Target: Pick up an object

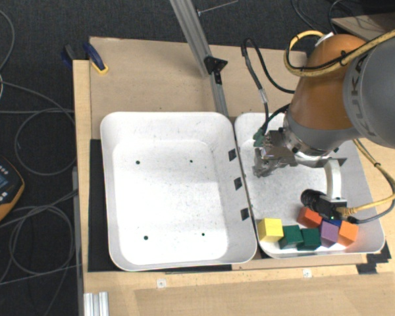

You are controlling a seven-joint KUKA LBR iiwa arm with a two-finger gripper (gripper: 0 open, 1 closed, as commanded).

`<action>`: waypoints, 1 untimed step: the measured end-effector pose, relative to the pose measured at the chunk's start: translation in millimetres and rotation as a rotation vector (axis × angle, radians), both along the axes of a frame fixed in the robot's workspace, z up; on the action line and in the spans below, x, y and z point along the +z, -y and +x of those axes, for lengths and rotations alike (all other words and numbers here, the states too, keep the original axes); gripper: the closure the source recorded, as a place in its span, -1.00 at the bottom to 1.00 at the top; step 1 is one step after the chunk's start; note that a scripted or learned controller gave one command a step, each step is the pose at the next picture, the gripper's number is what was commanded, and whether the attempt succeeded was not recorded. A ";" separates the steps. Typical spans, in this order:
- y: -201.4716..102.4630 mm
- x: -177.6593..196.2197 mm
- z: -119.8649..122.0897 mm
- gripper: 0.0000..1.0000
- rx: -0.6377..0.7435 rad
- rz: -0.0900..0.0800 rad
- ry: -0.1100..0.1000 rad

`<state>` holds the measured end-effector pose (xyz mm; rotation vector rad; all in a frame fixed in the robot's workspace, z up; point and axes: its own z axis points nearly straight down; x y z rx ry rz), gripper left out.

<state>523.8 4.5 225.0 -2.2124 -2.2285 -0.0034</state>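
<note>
gripper [268,158] hangs over the right bin [365,183], can't tell its state; blocks [307,232] crowd the 6 o'clock rim, left bin [118,143] has wide open floor

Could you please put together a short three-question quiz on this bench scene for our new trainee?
1. True or false: the coloured blocks lie in the left bin.
2. Which block sits furthest left in the cluster? A) yellow block B) purple block C) orange block
3. Fill in: the end effector hangs over the ____ bin, toward its far end, away from the blocks.

Key
1. False: they crowd the near end of the right bin, next to a green block.
2. A.
3. Right.
</note>
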 end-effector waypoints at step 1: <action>-48.1 -5.2 -0.7 1.00 -0.001 0.000 -0.003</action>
